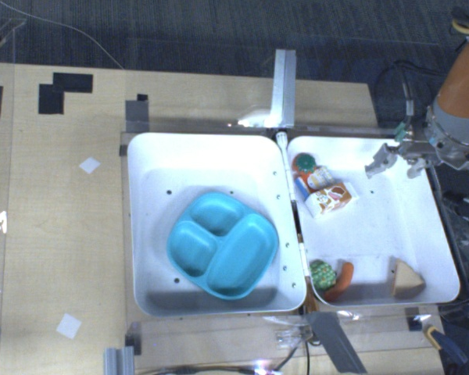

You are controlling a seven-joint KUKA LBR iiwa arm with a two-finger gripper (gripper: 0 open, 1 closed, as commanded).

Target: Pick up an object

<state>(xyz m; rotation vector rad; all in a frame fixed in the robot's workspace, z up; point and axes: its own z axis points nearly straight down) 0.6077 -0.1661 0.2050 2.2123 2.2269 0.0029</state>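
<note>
My gripper [396,165] hovers over the upper right part of the right bin [406,233], its two fingers spread open with nothing between them. To its left, near the bin's top left corner, lies a small bottle with a green cap [303,163], and a white and orange packet [328,197] rests against it. At the bin's front left sit a green ball [322,274] and an orange sausage-shaped toy [341,280], touching each other. A tan wedge [406,279] rests in the front right corner.
The left bin [152,209] holds a blue divided plate [223,243]. A metal post [284,88] stands behind the divider between the bins. The arm's orange band [461,88] is at the right edge.
</note>
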